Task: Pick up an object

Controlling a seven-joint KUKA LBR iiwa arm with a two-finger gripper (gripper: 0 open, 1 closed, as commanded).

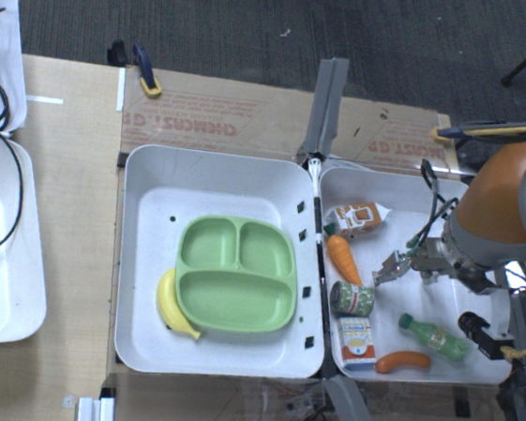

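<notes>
Two white bins [134, 266] sit on a tan counter [73, 136]. A light green divided plate [237, 275] lies beside a yellow banana [173, 305]. The other bin shows an orange carrot [342, 258], a green bottle [434, 337], an orange sausage [403, 361] and a white-and-orange carton [354, 343].

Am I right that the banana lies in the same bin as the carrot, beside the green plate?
Not quite. In the camera view the banana lies beside the green plate in the left bin, while the carrot lies in the right bin.
</notes>
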